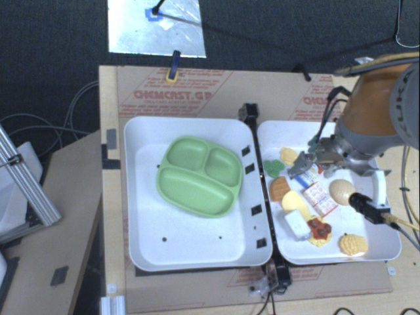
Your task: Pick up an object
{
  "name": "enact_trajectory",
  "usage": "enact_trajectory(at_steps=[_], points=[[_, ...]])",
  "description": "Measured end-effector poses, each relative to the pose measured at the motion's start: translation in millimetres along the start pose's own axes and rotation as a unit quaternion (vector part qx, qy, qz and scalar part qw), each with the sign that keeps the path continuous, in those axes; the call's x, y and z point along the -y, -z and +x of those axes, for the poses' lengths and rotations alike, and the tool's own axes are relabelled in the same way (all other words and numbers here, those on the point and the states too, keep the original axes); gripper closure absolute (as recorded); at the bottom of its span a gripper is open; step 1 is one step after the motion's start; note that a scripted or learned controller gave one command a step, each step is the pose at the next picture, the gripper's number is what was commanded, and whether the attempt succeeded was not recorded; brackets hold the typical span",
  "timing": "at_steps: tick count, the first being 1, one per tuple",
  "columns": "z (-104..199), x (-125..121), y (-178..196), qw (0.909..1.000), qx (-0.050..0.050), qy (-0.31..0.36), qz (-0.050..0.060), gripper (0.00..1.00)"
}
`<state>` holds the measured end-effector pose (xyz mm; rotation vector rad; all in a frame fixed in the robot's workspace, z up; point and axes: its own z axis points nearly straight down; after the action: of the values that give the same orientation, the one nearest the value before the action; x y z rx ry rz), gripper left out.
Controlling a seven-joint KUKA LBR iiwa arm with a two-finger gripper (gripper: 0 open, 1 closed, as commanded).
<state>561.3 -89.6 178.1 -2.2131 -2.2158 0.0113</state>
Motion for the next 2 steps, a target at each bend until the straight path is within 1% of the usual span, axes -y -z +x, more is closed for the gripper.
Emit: enact_trajectory(at_steps=[1, 2], points=[[0.0, -3.0, 6.8, 1.0000, 0.001, 0.001, -0.007, 0.00], [5.6, -7.9, -37.0, 1.0000, 0.000, 0.001, -0.005, 0.00]])
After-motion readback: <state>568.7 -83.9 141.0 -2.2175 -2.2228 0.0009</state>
